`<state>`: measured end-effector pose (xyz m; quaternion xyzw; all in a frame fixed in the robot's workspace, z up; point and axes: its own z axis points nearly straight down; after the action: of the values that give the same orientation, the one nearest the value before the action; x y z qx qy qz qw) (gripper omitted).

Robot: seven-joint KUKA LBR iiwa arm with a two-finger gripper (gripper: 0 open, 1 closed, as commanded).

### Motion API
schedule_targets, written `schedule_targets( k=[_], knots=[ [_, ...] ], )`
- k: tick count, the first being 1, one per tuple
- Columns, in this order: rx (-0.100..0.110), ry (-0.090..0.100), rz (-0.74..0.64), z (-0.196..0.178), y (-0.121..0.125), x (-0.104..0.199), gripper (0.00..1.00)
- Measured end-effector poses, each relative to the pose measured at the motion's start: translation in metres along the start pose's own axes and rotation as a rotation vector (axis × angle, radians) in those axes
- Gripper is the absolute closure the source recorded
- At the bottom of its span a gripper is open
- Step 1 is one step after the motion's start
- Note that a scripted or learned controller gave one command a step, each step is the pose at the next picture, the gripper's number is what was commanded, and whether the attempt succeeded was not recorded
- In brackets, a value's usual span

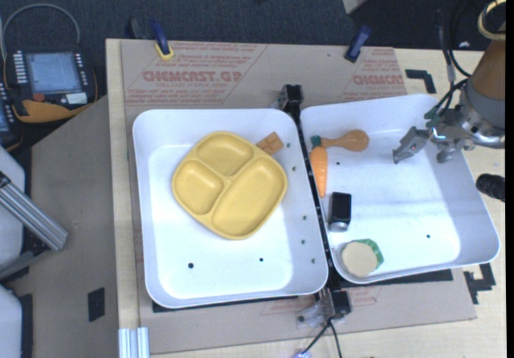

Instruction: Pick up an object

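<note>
Your gripper (pixel 423 145) hangs over the far right part of the right bin (pixel 474 228), fingers spread apart with nothing between them.

Right bin contents, all left of the gripper:
- Wooden pear-shaped piece (pixel 347 140), level with the gripper, lying flat near the bin's far wall.
- Carrot (pixel 319 169), further left, against the bin's left wall; its green top touches the wooden piece's thin end.
- Black block (pixel 340 209), left and nearer the camera, just beside the carrot's tip.
- Round tan disc with a green edge (pixel 360 258), in the near left corner, furthest from the gripper in this bin.

The bin floor directly under and near the gripper is bare white.

Left bin (pixel 152 212), well apart from the gripper, across the divider:
- Yellow three-part plate (pixel 230 185), sitting toward the far half.
- Small brown block (pixel 270 143), touching the plate's far right rim.

Nothing is lifted; every object rests on a bin floor.
</note>
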<state>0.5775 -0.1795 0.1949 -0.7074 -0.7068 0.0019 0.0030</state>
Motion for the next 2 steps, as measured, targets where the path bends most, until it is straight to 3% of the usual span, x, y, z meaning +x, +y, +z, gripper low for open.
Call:
schedule_targets(
  k=[2],
  knots=[
    [-0.012, -0.006, 0.000, 0.102, -0.007, 0.013, 0.00]
  ],
)
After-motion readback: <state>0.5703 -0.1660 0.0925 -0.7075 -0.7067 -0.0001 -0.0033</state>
